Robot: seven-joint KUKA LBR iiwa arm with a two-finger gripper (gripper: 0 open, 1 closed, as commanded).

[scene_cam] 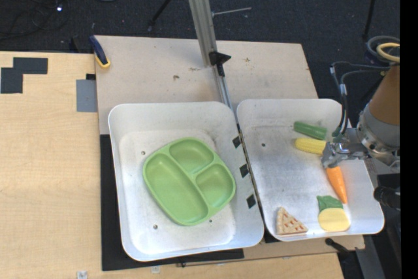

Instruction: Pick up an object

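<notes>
The arm is reaching in low over the right bin [261, 206], its pincer [334, 155] sitting just above the toy carrot [337, 183]; whether it is clenched or released, I cannot tell.

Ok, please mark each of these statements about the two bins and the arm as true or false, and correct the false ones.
1. The green divided plate lies in the left bin. True.
2. The carrot lies in the left bin. False: it lies in the right bin, near the gripper.
3. The plate has three compartments. True.
4. The pizza slice rests on the green plate. False: it lies at the near edge of the right bin, beside a yellow and green toy food.
5. The arm comes in over the right bin. True.
6. The corn cob is at the near left corner of the left bin. False: it is in the right bin, just below a green vegetable.
</notes>
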